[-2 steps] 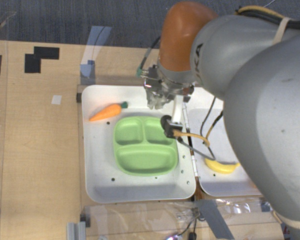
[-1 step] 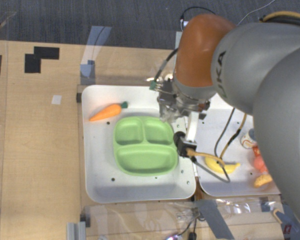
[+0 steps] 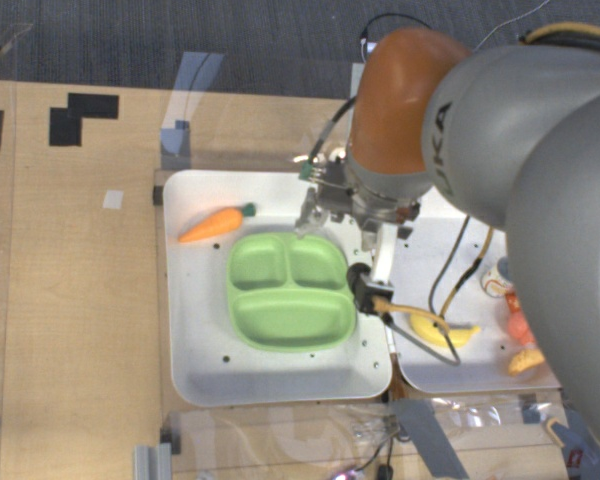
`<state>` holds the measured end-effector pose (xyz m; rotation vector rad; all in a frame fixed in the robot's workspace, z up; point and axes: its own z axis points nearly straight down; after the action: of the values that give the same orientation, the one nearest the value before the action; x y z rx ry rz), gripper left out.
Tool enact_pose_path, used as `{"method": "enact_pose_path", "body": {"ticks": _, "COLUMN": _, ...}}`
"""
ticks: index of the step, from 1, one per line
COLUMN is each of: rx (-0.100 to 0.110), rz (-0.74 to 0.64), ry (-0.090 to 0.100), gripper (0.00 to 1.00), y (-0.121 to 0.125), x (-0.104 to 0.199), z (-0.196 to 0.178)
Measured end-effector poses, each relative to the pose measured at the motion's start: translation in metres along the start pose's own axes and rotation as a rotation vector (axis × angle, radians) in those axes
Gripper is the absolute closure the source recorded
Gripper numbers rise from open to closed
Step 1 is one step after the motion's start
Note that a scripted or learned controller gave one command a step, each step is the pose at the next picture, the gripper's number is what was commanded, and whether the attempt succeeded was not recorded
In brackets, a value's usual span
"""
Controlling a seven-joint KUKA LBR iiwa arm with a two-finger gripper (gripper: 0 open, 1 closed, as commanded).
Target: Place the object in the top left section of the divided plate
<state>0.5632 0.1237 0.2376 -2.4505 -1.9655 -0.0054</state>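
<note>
Starting at the near side: the left bin [image 3: 195,368] has bare white floor in front of the plate [image 3: 285,313], so there's room down there if it's needed. The plate sits in the middle of the bin, its big section nearest us. Its top left section [image 3: 258,263] is empty and waiting.

The tool [image 3: 325,208] hangs over the plate's far edge, above the top right section [image 3: 315,260]. Open or closed? I cannot tell from here, and I see nothing carried.

The carrot [image 3: 212,225], surely our object, lies on the bin floor just beside the plate's far left corner, leafy end pointing toward the tool.

To do this well, I'd say slide left and come down across the carrot's thick middle. Then it's a short hop, lifting clear of the plate's raised rim. Beyond the carrot the bin's far wall is close, so drifting that way is the risk. The banana [image 3: 442,330] in the right bin [image 3: 430,373] is well out of it.
</note>
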Motion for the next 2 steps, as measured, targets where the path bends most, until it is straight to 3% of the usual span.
{"method": "enact_pose_path", "body": {"ticks": 1, "rx": 0.001, "rz": 0.156, "ry": -0.001, "gripper": 0.00, "y": -0.067, "x": -0.034, "z": 0.053}}
{"method": "enact_pose_path", "body": {"ticks": 2, "rx": -0.001, "rz": 0.159, "ry": 0.002, "gripper": 1.00, "y": -0.065, "x": -0.033, "z": 0.043}}
